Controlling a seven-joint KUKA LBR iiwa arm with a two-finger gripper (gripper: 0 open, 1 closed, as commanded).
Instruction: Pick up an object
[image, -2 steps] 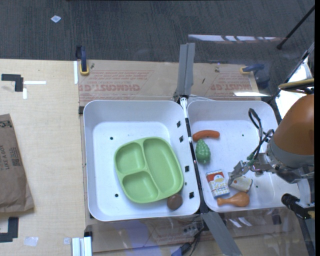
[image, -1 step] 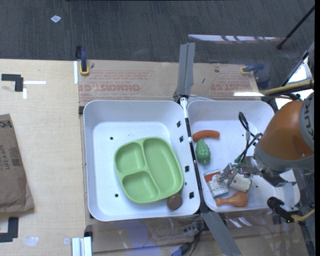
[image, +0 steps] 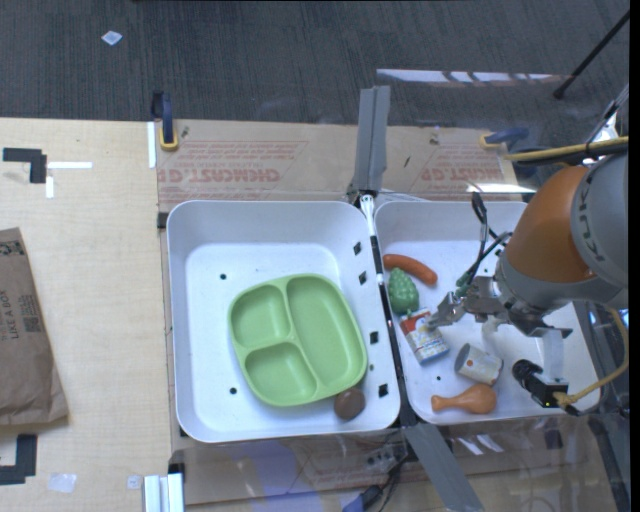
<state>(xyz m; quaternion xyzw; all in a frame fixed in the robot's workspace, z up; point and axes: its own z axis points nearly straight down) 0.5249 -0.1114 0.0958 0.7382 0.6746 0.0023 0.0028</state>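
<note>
Mirrored "OKMOHZ" on cardboard sheet (image: 240, 160)

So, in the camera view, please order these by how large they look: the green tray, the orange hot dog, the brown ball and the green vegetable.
1. Green tray, by far the largest.
2. Orange hot dog and green vegetable: they look alike in area, so I do not rank them.
3. Brown ball, the smallest.

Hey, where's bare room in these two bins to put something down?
Left white bin: bare floor above and left of the green divided plastic plate. Right white bin: bare strip along its far wall above the orange carrot-shaped toy; below that, toys and the tool crowd it.
</note>
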